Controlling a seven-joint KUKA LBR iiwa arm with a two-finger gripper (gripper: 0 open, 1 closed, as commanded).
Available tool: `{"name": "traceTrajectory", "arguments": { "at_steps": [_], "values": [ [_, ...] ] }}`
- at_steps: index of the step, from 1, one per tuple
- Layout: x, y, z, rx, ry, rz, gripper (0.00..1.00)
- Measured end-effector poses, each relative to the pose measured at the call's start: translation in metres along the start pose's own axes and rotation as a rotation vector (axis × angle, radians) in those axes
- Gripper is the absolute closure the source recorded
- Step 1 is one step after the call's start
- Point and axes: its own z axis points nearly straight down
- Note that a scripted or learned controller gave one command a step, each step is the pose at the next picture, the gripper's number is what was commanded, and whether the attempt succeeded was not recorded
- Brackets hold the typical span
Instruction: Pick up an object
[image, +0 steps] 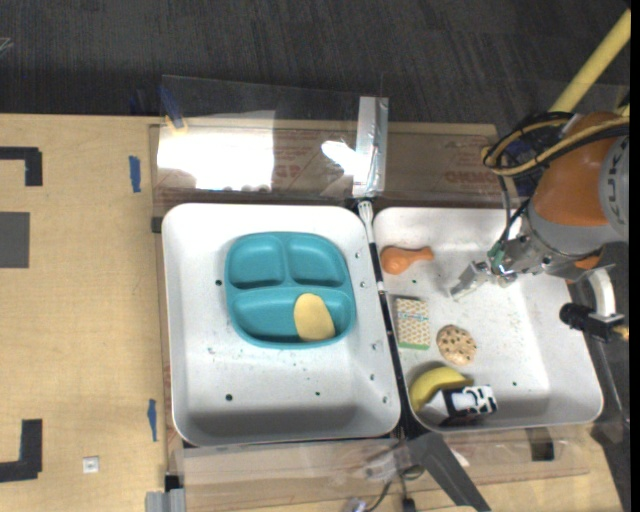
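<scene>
The arm (585, 190) reached in from the right over the right bin (560, 395), its gripper (470, 280) low above the bin's upper middle. The fingers (462, 284) were too small and blurred to tell whether they were open or closed, and nothing could be seen between them.

Just left of the gripper, near the bin's upper left corner, lay an orange carrot-like piece (404, 259). Below it, along the left wall, sat a checked green-and-pink packet (412, 322), and beside that a round speckled cookie (456, 344). Near the front left corner a banana (436, 382) lay touching a black-and-white object (470, 401). All of these lay apart from the gripper; bare white floor lay around it.

The left bin (190, 330) held a teal divided plate (288, 285) with a yellow oval piece (314, 317) in its lower right compartment. A clear sheet with a taped strip (371, 145) stood behind the bins on the counter (70, 330).
</scene>
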Motion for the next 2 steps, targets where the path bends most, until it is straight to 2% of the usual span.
{"name": "traceTrajectory", "arguments": {
  "at_steps": [1,2],
  "values": [
    [0.066,-0.032,0.003,-0.009,-0.01,-0.145,0.0],
    [0.07,-0.062,0.016,-0.023,-0.012,-0.131,0.0]
  ]
}}
